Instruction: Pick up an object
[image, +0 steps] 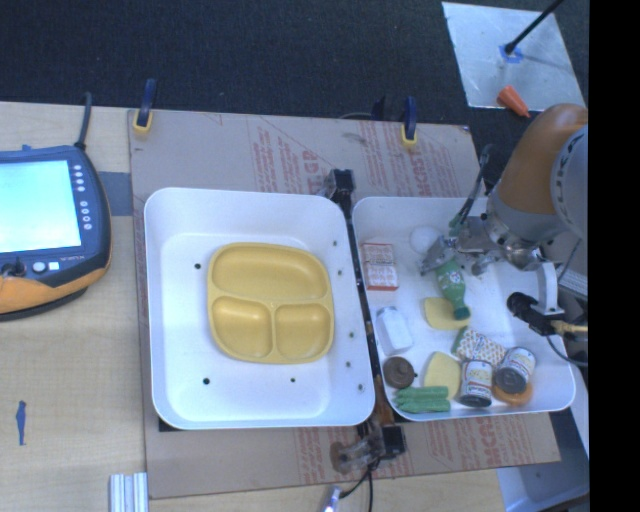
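Observation:
The right bin (560, 400) holds several small items. A green bottle (453, 291) lies near its middle, with a yellow sponge (438, 314) beside it. My gripper (456, 256) hangs low over the bottle's upper end, at the tip of the grey arm with the orange band (535, 150). The view does not show whether anything is held. Also in this bin are a red and white packet (379, 266), a white tube (393, 328), a brown disc (399, 373), a yellow block (441, 371), a green pod (422, 401), a patterned pouch (482, 347) and two small cans (476, 383) (515, 370).
The left bin (170, 390) holds a yellow divided plate (270, 301). A teach pendant with a screen (45, 220) lies on the bench at far left. Clamps (408, 118) hold the cardboard sheet at the back edge. A black bracket (342, 185) sits between the bins.

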